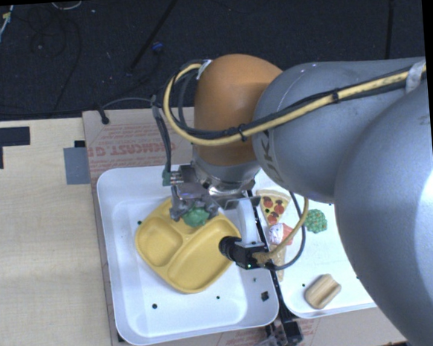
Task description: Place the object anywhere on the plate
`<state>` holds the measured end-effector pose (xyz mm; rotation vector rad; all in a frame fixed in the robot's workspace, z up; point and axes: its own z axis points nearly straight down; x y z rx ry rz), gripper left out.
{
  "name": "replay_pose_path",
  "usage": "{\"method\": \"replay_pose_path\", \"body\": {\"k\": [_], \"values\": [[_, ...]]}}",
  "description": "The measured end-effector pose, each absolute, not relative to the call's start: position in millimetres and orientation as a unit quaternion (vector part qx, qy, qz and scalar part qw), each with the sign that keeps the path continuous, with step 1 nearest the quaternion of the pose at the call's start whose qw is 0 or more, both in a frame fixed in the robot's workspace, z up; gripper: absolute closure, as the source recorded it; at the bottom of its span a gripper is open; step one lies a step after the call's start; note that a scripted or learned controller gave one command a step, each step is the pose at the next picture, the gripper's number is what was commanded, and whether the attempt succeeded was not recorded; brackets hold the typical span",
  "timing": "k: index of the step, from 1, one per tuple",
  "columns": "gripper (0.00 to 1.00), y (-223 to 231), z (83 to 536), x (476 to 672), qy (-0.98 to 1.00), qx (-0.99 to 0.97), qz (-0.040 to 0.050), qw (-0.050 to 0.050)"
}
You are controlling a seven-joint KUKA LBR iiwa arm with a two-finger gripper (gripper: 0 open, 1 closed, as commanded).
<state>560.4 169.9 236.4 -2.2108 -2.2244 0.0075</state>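
Note:
A yellow divided plate (180, 255) lies tilted in the left white bin (130, 302). My gripper (196, 210) hangs from the orange-banded wrist, just over the plate's far right rim. A small green object (197, 217) shows between its fingers, low over the plate's upper edge. The fingers look shut on it. Whether the green object touches the plate cannot be told from this angle.
The right bin (343, 259) holds a toy pizza slice (273, 204), a green broccoli-like piece (315, 221), a red and white item (278, 234) and a tan bread roll (322, 291). The big grey arm covers most of that bin. A yellow cable loops around the wrist.

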Motion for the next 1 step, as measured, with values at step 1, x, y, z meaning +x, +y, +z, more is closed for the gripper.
{"method": "replay_pose_path", "body": {"k": [1], "values": [[0.0, 167.0, 237.6, 561.2, -0.708, -0.707, 0.0022, 0.002]]}}
